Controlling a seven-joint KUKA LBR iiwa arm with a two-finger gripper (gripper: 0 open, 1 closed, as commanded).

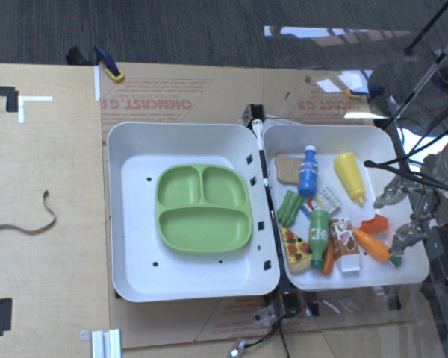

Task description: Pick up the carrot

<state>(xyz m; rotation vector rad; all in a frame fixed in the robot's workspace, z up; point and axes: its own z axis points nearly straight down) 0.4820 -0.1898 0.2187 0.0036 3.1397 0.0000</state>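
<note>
Sitting farthest from the gripper (400,215), in the left bin (123,200), a green divided plate (204,207) lies flat with its three compartments up. Across the seam, the right bin (336,133) holds the clutter: a slice of bread (287,168) near its far wall, a blue bottle (308,171) beside it, and a green vegetable piece (289,208) just below. A pizza slice (295,249) lies at the bin's near left, touching a green bottle (318,233) that tilts upright beside it. A small carton (346,246) lies right of that bottle. A yellow mustard bottle (350,174) lies up and to the left of the gripper. An orange piece (374,224) sits just left of the gripper, between its two fingers' reach. The carrot (371,245) lies slantwise directly left of the lower finger, its green end (395,259) almost touching that fingertip. The gripper hangs over the bin's right edge with its fingers spread wide, one near the far side and one near the carrot's tip; nothing sits between them.
</note>
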